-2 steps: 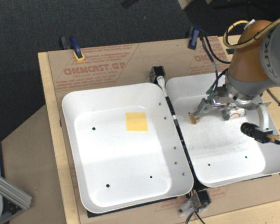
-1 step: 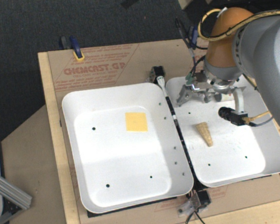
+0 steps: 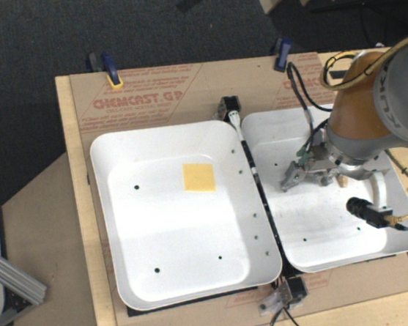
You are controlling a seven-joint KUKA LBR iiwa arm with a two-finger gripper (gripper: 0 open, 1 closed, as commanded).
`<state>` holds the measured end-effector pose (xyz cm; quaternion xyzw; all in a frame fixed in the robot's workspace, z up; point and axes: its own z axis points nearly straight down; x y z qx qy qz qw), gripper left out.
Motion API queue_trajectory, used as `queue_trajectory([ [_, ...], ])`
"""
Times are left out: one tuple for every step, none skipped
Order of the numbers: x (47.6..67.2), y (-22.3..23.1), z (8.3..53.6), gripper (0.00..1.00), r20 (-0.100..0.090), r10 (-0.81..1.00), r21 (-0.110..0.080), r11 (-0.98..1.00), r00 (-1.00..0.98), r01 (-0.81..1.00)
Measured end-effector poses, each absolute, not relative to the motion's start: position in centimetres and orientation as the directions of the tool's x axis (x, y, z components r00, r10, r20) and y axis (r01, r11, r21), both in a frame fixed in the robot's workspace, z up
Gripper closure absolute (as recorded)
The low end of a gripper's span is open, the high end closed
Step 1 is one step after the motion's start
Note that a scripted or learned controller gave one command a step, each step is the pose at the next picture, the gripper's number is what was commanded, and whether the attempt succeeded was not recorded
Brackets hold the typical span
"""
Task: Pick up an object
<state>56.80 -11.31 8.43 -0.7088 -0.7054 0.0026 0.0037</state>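
Arm (image 3: 381, 100) sits highest and closest to the lens, grey with its orange band, coming in from the right over the right bin (image 3: 309, 241). Gripper (image 3: 294, 177) hangs low over that bin's upper middle, pointing left. Jaw state: cannot tell, metal parts overlap and blur at this angle. Nothing visible between them.

Only 1 pickable thing: yellow square (image 3: 199, 177), lying flat in the left bin (image 3: 121, 206), upper middle of the floor, well apart from the gripper with the shared bin walls between.

Handling, my read:
- Looks thin, light, probably soft like foam or a sponge pad; not fragile.
- Flat on a smooth white floor, so it may slide when a finger nudges it.
- Very little edge height to grab. Best bet is a straight-down approach, jaws straddling 2 opposite edges, pressed to the floor before closing.
- If it is soft, it could buckle up into the pinch, which helps.

Hard to make out:
- Square's true thickness, no side face shows.
- Right bin's far right floor is covered by the arm and wrist hardware; cannot say what lies under there.
- Fingertip shape is unclear.
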Motion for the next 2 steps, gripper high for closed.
queue_trajectory([
  [57.3, -11.2, 9.5, 1.00, 0.000, 1.000, 0.001, -0.002, 0.002, 1.000],
  [59.7, -7.1, 24.8, 1.00, -0.001, 1.000, 0.017, 0.006, -0.006, 1.000],
])
